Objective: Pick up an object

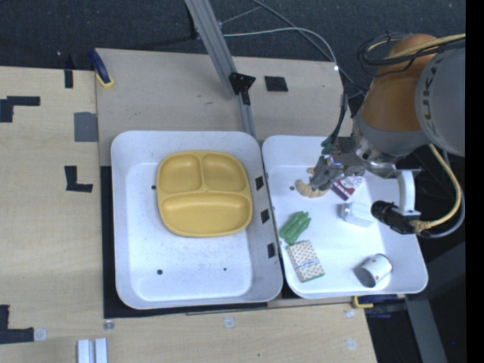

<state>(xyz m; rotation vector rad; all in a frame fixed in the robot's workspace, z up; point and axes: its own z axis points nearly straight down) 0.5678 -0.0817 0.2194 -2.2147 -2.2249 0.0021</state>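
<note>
So the desk (45,203) has two white bins sitting side by side. The left bin (136,278) has just a yellow tray (204,193) in it, the kind with three compartments, lying flat toward the upper middle of the bin.

The right bin (408,274) is where all the small stuff is. There's a green thing (295,226) near the left wall, and right below it, just about touching, a small packet (305,261) with a fine checked pattern. It may have print on it, but it's way too small to read. Down in the lower right corner there's a small white cup (373,269) tipped on its side, with its dark opening facing lower left. A small white-grey block (355,215) sits around the middle right. Up near the top there's a tan, roundish piece (308,188) and a reddish-white item (346,185) just beside it, both half hidden.

The arm (404,97) comes in from the right, and the gripper (330,171) is down low in the upper part of the right bin, right over that tan piece and the reddish-white item. Honestly I can't tell whether it's grabbing anything; that whole spot is a dark, blurry clump. Nothing looks lifted off the bin floor.

There's some grey lettering on the arm's side at the far right, but it's cut off and unreadable. No brand or label is legible anywhere.
</note>
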